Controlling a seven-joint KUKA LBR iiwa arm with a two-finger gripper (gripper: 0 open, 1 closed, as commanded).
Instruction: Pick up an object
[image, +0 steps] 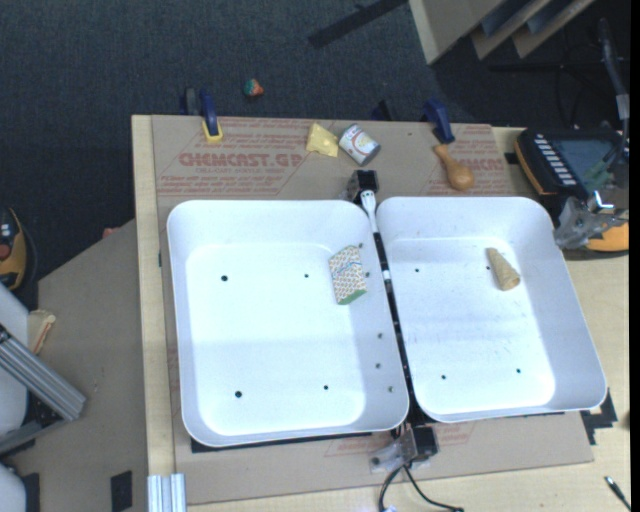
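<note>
A small patterned block (347, 274) is lying in the left bin (200, 330), close to its right wall and toward the far side. A tan, cone-like piece (503, 268) is resting in the far right part of the right bin (560, 330), well apart from the block. Grey hardware that may be the gripper (585, 218) is sitting at the view's right edge, just beside the right bin's far corner; I cannot tell its state, and nothing is showing in its hold.

Handheld device (572, 160) partly behind clutter
</note>
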